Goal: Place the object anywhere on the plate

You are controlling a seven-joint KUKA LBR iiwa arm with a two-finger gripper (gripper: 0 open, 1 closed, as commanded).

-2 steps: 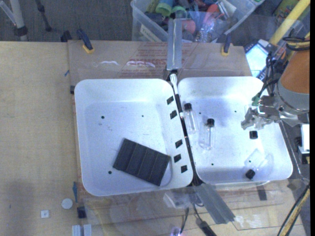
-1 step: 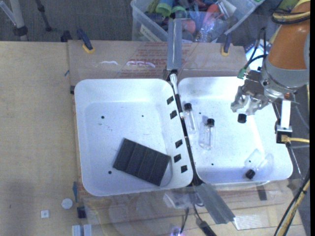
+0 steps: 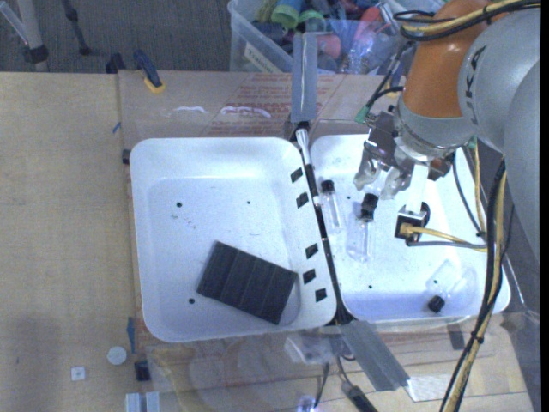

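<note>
The arm reached in from the right over the right bin (image 3: 395, 277), and its hand (image 3: 383, 185) hung low above the bin's floor. The pale fingers (image 3: 369, 175) stood apart with nothing between them, so the hand was released.

Just below it lay a clear tube (image 3: 360, 234) with its black cap pointing up toward the fingertips. I could not tell whether the cap touched them. A second tube (image 3: 329, 206) lay near the wall between the two bins. A third tube (image 3: 448, 283) lay well apart in the near right corner.

The plate (image 3: 247, 281), a dark ribbed slab, lay askew in the near part of the left bin (image 3: 171, 166) with nothing on it.

Both bins sat on the pale desk (image 3: 60, 187). A clear tub of bright toys (image 3: 343, 15) stood behind them.
</note>
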